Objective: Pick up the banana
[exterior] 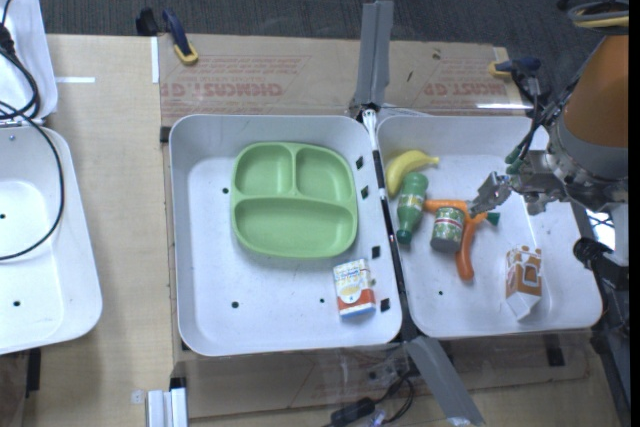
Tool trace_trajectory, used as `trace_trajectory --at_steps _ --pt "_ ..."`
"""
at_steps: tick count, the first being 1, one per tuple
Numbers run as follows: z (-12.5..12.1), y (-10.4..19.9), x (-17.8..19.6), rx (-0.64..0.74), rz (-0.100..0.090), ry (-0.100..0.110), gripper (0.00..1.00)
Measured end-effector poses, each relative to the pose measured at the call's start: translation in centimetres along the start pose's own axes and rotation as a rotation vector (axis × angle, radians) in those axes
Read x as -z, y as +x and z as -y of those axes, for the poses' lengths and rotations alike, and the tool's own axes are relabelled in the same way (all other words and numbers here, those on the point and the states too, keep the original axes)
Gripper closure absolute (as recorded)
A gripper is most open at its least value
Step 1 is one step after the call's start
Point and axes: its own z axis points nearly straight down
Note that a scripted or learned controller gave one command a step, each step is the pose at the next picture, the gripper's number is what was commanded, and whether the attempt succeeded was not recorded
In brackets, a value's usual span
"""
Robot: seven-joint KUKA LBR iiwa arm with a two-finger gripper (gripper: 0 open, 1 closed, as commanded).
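The yellow banana (403,165) lies curved in the upper left corner of the right bin (560,315), close to the divider between the bins. Its lower end touches the top of a green bottle (410,207). My gripper (490,195) hangs over the middle of the right bin, well to the right of the banana and a little lower in the view. It sits just above the right end of an orange carrot (464,240). The gripper is open, with nothing between its fingers.
A small can (447,228) stands beside the carrot, and a white and brown carton (523,281) lies at the right bin's lower right. The left bin (200,295) holds a green divided plate (295,200) and a small juice box (354,288).
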Motion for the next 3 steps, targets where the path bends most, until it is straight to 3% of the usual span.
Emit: trace_trajectory --at_steps 1,2,3 --pt "-8.9 3.5 -3.2 0.155 0.001 -0.002 0.0" --pt "-9.5 -0.3 -13.1 0.152 0.001 0.0 0.0" --pt "-13.9 0.7 -12.9 0.385 0.006 -0.003 0.0"
